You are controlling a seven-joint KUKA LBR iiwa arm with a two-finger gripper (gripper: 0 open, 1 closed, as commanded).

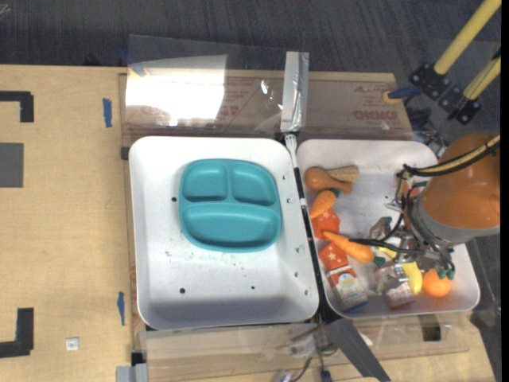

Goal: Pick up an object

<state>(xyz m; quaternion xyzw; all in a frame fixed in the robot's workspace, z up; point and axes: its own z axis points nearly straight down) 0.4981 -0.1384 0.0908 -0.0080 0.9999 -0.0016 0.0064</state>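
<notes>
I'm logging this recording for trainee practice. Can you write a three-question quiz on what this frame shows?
1. True or false: the teal divided plate lies in the left bin.
2. Which bin does the gripper hang over? A) left bin B) right bin C) neither
3. Fill in: the plate has ___ compartments.

Key
1. True. It sits alone there, towards the bin's far side.
2. B. The arm reaches in from the right, over the toy food: a carrot, a small carton and an orange ball.
3. Three: two smaller ones at the far side, one wide one nearer.
</notes>
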